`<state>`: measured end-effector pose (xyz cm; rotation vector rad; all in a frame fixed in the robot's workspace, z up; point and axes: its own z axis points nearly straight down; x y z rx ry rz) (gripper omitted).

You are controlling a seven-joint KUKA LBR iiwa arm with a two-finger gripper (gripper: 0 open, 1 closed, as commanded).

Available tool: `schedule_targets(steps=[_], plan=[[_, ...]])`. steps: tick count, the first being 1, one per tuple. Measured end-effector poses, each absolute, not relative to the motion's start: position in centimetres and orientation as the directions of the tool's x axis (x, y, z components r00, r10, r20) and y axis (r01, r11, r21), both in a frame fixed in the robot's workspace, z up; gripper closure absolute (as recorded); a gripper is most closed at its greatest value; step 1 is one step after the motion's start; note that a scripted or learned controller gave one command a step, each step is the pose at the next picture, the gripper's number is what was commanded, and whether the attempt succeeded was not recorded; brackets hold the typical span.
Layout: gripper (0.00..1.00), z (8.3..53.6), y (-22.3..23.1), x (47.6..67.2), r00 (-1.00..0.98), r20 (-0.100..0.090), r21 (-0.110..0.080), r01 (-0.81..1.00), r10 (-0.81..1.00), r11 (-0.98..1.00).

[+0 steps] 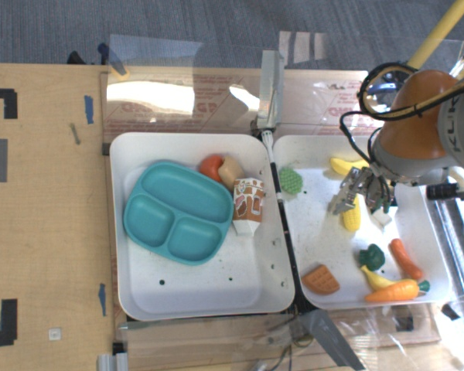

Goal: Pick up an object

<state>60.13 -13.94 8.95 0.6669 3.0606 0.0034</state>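
Observation:
My gripper (365, 199) hangs over the upper middle of the right bin (317, 230), open, with nothing between its fingers. A small yellow piece (352, 217) lies just below its left finger (345, 197). Another yellow item (341, 165) lies just behind the gripper, toward the bin's back wall. Near the front right corner sit a green broccoli (371, 256), a red-orange pepper (407, 260), a yellow banana (377, 279) and an orange carrot (397, 290). An orange wedge (321, 280) lies at the bin's front left, and a green round item (291, 181) by the divider.
The left bin (193, 292) holds a teal divided plate (178, 215), a red tomato (211, 166), a tan item (230, 172) and a small carton (248, 203) near the divider. A black cable (371, 91) loops above the wrist.

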Motion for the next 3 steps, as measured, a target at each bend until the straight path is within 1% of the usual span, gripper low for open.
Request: schedule_targets(steps=[1, 2, 3], plan=[[1.00, 13.2, -9.9, 50.5, -0.957, -0.005, 0.002, 0.291, 0.291, 0.957], [1.00, 9.0, -12.1, 51.9, -0.842, -0.005, 0.005, 0.540, 0.540, 0.842], [0.00, 9.0, -12.1, 52.0, -0.841, -0.009, 0.006, 0.540, 0.540, 0.841]])
